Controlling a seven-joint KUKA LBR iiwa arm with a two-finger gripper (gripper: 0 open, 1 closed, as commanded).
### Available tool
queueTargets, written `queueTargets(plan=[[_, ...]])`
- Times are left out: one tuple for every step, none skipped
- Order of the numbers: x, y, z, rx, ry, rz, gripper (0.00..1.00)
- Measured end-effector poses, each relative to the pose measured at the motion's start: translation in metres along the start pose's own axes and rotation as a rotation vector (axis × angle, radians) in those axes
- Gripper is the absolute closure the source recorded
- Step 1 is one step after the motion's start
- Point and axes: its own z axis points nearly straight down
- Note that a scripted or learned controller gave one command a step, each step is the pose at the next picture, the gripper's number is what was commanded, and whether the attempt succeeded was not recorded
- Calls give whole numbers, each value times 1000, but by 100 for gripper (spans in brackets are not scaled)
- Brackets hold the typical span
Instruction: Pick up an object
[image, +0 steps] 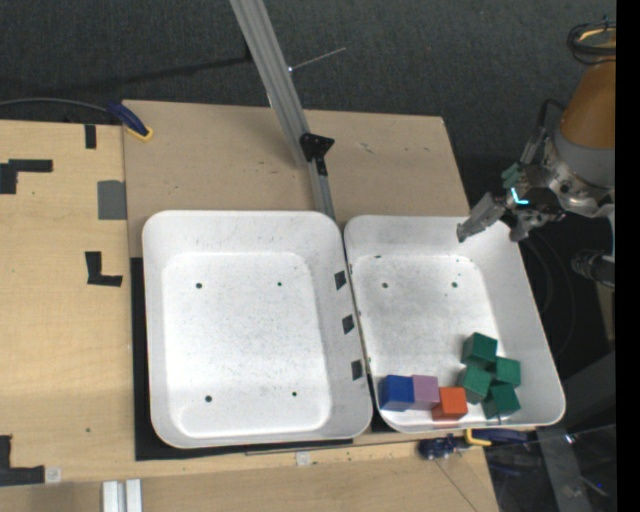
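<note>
Jaws (497, 222) open over right bin (530, 310) rim; blocks (470, 380) in near corner.

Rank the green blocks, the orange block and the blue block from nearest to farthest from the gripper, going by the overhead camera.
From the gripper at the right bin's far right corner:
1. Green blocks, clustered at the bin's near right side.
2. Orange block, just left of the green ones.
3. Blue block, farthest left along the near wall.

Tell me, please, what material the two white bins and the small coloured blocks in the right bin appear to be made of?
The white bins look like moulded plastic, matte and speckled with dark marks; the rounded corners and raised rims suggest this. The green blocks, blue block, purple block and orange block have flat, unshiny colour, perhaps foam or painted wood; the picture leaves this open.
</note>
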Motion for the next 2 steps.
queueTargets(plan=[[0,1,-3,-5,-1,-1,0],[5,-1,42,0,-1,-1,0]])
